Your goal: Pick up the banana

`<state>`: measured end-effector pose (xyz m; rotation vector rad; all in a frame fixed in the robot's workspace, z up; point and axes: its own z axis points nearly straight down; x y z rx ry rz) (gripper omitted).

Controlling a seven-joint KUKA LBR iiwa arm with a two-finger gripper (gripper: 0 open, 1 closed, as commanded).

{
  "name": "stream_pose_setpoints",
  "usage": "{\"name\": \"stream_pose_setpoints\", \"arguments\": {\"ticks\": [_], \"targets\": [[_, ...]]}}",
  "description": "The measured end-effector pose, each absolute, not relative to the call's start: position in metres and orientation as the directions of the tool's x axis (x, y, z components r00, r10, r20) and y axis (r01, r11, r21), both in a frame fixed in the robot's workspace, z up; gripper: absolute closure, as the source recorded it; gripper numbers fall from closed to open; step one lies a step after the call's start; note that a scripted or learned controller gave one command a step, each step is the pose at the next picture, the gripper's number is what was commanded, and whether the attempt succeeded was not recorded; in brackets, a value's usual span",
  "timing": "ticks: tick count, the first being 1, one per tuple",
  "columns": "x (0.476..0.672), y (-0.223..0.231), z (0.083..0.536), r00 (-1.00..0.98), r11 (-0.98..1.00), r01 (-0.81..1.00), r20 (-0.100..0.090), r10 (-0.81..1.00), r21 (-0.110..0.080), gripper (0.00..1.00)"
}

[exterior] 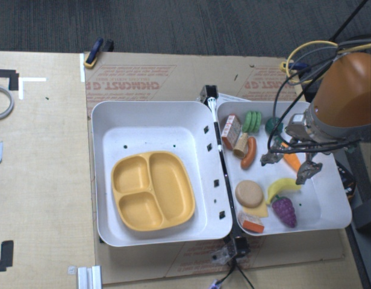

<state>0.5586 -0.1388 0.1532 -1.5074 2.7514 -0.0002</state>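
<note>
Open pincer poised over the right bin, just above the banana.

The banana lies in the right bin, near its middle, at about 6 o'clock from the spread pincer, whose two fingers hold nothing. Purple grapes sit just at 6 o'clock of the banana, and a round bun lies at its 9 o'clock. A sausage and a green vegetable lie toward 11 o'clock, and an orange carrot shows between the fingers. The left bin on the worktop holds a yellow divided plate.
</note>
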Motion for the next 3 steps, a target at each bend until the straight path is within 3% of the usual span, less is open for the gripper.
{"name": "stream_pose_setpoints", "arguments": {"ticks": [1,2,3], "targets": [[0.488,-0.195,0.145,-0.664,0.664,-0.748,-0.002,-0.748,-0.001,0.0],[0.526,-0.187,0.227,-0.606,0.606,-0.796,-0.004,-0.796,-0.003,0.0],[0.498,-0.134,0.135,-0.493,0.493,-0.87,-0.002,-0.87,-0.001,0.0]]}}
